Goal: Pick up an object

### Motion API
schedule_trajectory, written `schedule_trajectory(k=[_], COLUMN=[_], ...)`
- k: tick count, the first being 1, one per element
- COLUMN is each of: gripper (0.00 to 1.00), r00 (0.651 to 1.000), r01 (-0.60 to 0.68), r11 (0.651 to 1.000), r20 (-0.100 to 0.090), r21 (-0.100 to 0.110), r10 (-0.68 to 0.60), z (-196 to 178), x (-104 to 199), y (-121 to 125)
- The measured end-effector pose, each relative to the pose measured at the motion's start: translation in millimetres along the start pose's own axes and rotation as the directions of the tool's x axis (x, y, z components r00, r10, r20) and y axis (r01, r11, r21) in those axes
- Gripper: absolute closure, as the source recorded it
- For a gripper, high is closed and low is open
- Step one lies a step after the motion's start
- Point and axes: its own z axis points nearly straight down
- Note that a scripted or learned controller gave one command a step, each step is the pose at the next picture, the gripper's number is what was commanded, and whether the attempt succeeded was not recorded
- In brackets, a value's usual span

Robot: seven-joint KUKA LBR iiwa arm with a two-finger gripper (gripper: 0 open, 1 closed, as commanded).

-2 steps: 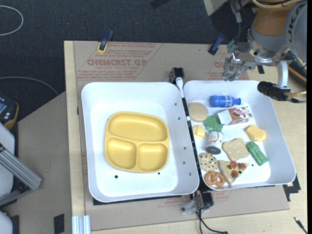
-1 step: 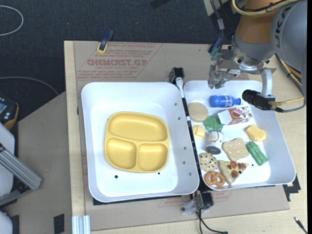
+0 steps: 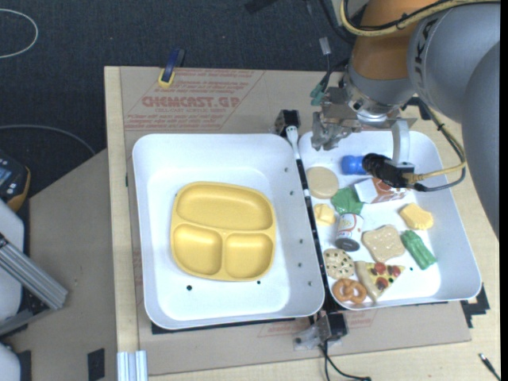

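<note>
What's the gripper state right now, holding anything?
Gripper: over the right bin's far left corner; open or shut cannot be told, nothing seen between its fingers.

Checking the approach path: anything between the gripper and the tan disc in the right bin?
Nothing visible. The gripper hangs at the far end of the right bin, with bare bin floor between it and the tan disc. The blue piece lies off to the side, not in the path.
</note>
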Motion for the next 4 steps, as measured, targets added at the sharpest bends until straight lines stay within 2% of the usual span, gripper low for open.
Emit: schedule_trajectory(k=[1, 2, 3, 4], gripper=[1.0, 1.0, 1.0, 1.0], r00=[1.0, 1.0, 1.0, 1.0], r01=[-0.003, -0.003, -0.004, -0.005], r11=[1.0, 1.0, 1.0, 1.0], r20=[0.001, 0.001, 0.001, 0.0], r21=[0.0, -0.002, -0.004, -0.001], r10=[0.003, 0.003, 0.004, 0.005], z=[-4.3, -1.4, -1.1, -7.8], x=[15.2, 19.8, 16.2, 17.5], y=[-10.1, -7.5, -3.6, -13.5])
